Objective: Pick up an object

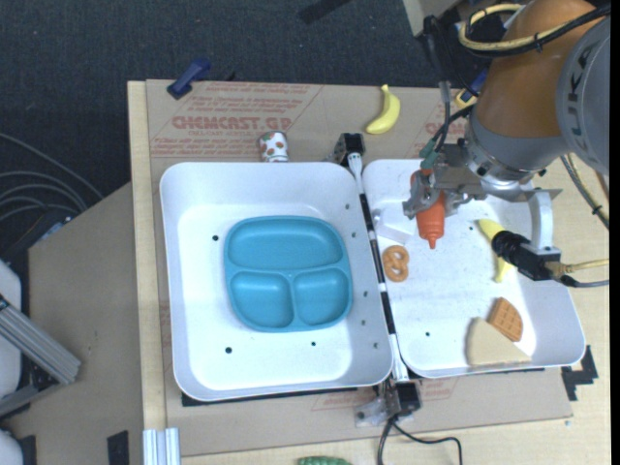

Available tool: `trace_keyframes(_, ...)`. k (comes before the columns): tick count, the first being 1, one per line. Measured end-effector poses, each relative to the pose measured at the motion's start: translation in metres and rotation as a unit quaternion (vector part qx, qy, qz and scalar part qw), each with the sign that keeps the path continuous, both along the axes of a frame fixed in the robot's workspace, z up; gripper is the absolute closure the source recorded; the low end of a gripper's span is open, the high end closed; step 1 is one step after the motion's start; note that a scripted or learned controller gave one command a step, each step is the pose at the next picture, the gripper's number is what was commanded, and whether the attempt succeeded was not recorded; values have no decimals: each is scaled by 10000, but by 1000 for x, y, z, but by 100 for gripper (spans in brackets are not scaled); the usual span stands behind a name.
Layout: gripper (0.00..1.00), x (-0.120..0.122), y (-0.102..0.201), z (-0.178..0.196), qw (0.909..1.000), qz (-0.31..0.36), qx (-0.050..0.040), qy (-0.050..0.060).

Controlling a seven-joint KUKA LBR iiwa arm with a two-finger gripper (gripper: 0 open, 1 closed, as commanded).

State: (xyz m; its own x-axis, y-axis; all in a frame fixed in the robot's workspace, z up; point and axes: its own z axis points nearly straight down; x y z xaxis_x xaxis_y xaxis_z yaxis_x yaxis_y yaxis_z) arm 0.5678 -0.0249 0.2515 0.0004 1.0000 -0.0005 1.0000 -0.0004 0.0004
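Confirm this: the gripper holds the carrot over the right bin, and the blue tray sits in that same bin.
Not quite. The camera view shows the gripper holding the carrot over the right bin, but the blue tray sits in the left bin.

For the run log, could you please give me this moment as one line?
pincer: over right bin | carrot: between its fingers, tip down | pretzel: in right bin | blue tray: in left bin
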Motion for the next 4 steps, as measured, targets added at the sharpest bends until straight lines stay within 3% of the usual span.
trace_keyframes(1, 100, -46, -34, 14, 10000, -2, 5, 18)
trace_keyframes(2, 100, -89, 24, 11, 10000, 4, 8, 19)
trace_keyframes(3, 100, -61, -8, 13, 10000, 0, -2, -2)
trace_keyframes(4, 100, -89, 17, 12, 10000, 3, 8, 20)
